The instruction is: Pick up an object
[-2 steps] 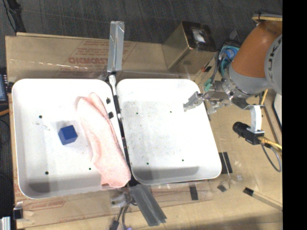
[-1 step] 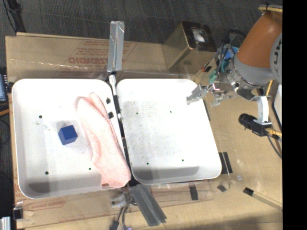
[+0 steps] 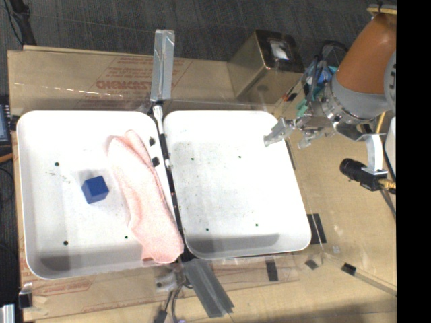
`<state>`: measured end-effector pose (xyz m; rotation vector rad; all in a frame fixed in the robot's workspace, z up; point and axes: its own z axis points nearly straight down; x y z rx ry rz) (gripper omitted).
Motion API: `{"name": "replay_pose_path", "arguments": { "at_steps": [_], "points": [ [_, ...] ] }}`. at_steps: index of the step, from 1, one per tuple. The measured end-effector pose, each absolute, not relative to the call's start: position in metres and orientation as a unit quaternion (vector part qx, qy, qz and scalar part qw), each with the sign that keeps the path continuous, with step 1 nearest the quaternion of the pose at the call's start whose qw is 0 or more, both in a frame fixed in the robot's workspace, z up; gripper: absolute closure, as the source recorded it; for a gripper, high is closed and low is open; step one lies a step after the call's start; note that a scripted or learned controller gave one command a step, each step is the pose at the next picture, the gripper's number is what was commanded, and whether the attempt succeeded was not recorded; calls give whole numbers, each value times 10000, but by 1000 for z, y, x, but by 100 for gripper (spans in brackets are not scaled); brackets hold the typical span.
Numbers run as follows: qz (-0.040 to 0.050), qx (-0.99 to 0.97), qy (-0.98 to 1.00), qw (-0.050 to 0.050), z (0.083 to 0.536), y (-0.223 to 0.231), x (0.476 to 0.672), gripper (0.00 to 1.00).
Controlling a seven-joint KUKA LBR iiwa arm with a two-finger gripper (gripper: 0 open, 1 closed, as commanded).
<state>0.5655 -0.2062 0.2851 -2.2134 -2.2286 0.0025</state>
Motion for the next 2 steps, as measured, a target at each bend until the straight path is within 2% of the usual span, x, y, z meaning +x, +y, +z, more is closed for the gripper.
{"name": "replay_pose_path", "arguments": {
  "at_steps": [1,2],
  "points": [
    [11,-6833,-7301,18,276,-185,565,0],
    [6,-7476,-6642,-4,307,-210,594,0]
  ]
}}
